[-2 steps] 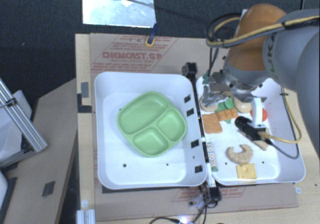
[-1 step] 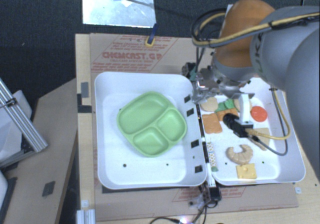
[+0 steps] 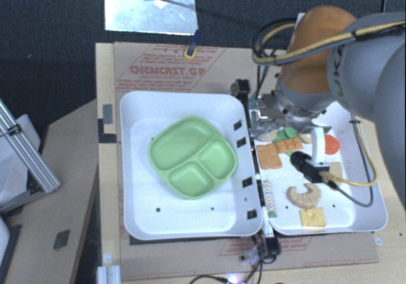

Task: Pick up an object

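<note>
Inside the right bin [image 3: 371, 213], small flat orange, red, green food pieces [image 3: 279, 153]; end effector [image 3: 279, 125] state unclear.

the grey arm [image 3: 371, 54] comes in from the right edge of the view and bends downward, its broad curved link taking up the upper right corner. the orange band [image 3: 315, 35] sits just above the wrist, rounded and facing the camera, with yellow and black cables looping over its top. below the band the wrist [image 3: 298, 99] points steeply down. the hand [image 3: 279, 123] hangs low beneath it, largely hidden by the wrist housing, so the set of its fingers cannot be made out.
</note>
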Controlling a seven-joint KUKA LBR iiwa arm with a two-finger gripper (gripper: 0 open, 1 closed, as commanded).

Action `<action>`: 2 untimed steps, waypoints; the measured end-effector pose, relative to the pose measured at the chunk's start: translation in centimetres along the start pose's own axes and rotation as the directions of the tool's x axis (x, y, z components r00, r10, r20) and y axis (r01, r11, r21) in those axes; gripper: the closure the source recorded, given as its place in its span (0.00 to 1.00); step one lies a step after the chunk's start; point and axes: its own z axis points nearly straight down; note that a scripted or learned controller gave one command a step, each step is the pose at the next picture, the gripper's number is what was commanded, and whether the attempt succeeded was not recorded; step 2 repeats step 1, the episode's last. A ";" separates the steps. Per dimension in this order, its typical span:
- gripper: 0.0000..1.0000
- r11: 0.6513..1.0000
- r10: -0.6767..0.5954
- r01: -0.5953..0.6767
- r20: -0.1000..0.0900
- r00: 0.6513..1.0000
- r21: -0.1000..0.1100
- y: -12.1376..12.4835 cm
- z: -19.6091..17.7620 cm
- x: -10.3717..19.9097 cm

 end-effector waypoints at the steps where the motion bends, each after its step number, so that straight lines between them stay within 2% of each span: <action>1: 1.00 1.000 -0.004 0.004 0.000 1.000 -0.002 1.1 1.2 0.8; 2: 1.00 1.000 -0.004 0.004 0.000 1.000 -0.002 1.1 1.2 0.8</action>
